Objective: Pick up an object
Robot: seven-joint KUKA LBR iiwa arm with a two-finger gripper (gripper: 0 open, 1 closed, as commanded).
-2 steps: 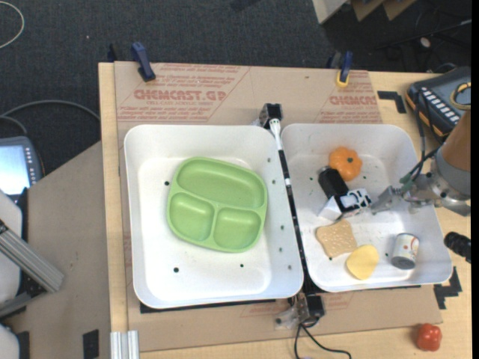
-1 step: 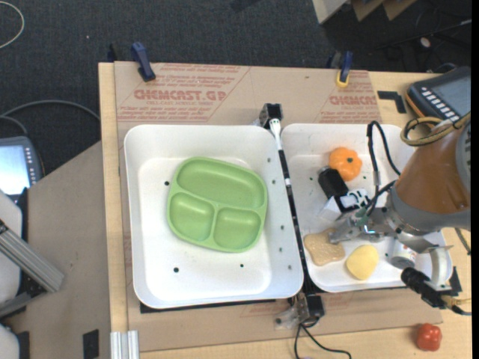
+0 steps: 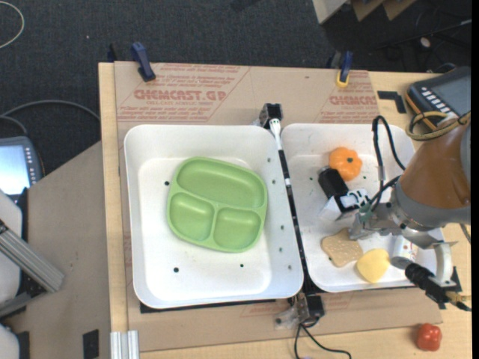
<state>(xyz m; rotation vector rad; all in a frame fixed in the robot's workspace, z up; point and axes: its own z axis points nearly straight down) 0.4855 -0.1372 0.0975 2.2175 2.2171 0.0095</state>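
Observation:
The right bin (image 3: 314, 271) holds three things. An orange round fruit (image 3: 344, 161) lies toward its back. A tan, flat, toast-like piece (image 3: 340, 250) lies near its front, and a yellow lump (image 3: 373, 265) rests just right of it. My gripper (image 3: 356, 229) hangs low over the middle of this bin, directly behind the tan piece and close to its upper edge. The grey and orange arm (image 3: 438, 182) comes in from the right. I see nothing held in the gripper.
A green divided plate (image 3: 217, 204) lies in the left bin (image 3: 142, 260). A small red object (image 3: 428, 336) sits on the bench outside the bins at the front right. Clamps (image 3: 142, 60) grip the bench's back edge.

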